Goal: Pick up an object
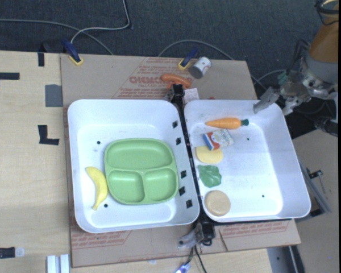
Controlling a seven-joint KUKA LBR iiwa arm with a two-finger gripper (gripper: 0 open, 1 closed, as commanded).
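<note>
Camera view: both bins seen from above at a slant, and nothing is off the floor of either bin.
Carrot (223,123): the orange toy with a green tip lies flat at about 11 o'clock in the right bin (273,169), long axis running left to right, and it is the item nearest the arm.
Packet (217,139): a small white, red and blue wrapper just below the carrot, toward 6 o'clock from it.
Yellow piece (208,155): touching the packet's lower edge, hard against the bin's left wall.
Green piece (209,176): crumpled-looking, just below the yellow one.
Round tan piece (217,202): down at 7 o'clock in the right bin, near the front corner.
Gripper (268,101): sits at 1 o'clock over the right bin's far rim, well apart from the carrot, nothing visible in it; whether the claw is spread or closed I cannot tell from here.
Arm (324,44): grey with orange above the wrist, coming in from 3 o'clock at the top of the view.
Left bin (82,124): carries a green divided tray (141,170) in the middle.
Banana (98,186): lying at 8 o'clock, just beside the tray's left edge.
Bench (23,152): cardboard under the bins, cables trailing at 12 o'clock.
</note>
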